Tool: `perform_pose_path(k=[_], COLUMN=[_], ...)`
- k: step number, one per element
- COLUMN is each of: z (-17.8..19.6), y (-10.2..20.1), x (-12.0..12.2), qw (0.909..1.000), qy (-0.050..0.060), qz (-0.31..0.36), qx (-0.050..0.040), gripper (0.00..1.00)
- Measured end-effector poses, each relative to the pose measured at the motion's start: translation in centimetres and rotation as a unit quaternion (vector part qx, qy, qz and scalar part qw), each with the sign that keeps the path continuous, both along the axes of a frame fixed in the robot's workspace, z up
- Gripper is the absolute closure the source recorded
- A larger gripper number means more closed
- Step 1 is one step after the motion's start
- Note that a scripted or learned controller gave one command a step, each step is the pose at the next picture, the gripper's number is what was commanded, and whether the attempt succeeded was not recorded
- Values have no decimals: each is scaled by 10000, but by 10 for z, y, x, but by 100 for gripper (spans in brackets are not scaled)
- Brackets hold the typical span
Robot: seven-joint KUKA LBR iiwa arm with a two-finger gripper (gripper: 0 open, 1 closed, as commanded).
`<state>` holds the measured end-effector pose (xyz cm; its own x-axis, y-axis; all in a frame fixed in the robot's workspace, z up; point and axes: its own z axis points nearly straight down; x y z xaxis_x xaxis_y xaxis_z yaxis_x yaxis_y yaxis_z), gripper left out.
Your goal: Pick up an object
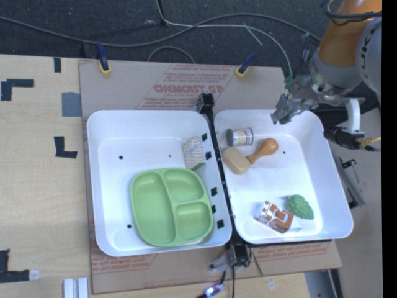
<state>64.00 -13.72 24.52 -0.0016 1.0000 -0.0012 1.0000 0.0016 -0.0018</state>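
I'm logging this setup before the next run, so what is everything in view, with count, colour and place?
bins: 2, white, side by side on the bench
divided plate: 1, green, left bin, front
wrapped packet: 1, pale, patterned, left bin, by the divider
small jar: 1, silvery, lying in the right bin, rear
wooden brush: 1, tan, right bin, in front of the jar
printed packet: 1, brown and white, right bin, front
leafy toy: 1, green, right bin, beside the printed packet
clamps: 2, blue and yellow, rear board edge
arm: 1, grey and orange, right
gripper: 1, dark, over the right bin's rear rim
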Motion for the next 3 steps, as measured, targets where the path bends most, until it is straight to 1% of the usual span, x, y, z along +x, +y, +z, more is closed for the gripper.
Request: perform_pose_path(k=[2,3], z=[7,-8], y=[93,147], x=[-35,-41], qw=[10000,10000], qy=[6,6], qz=[11,14], qx=[7,4], gripper=[100,100])
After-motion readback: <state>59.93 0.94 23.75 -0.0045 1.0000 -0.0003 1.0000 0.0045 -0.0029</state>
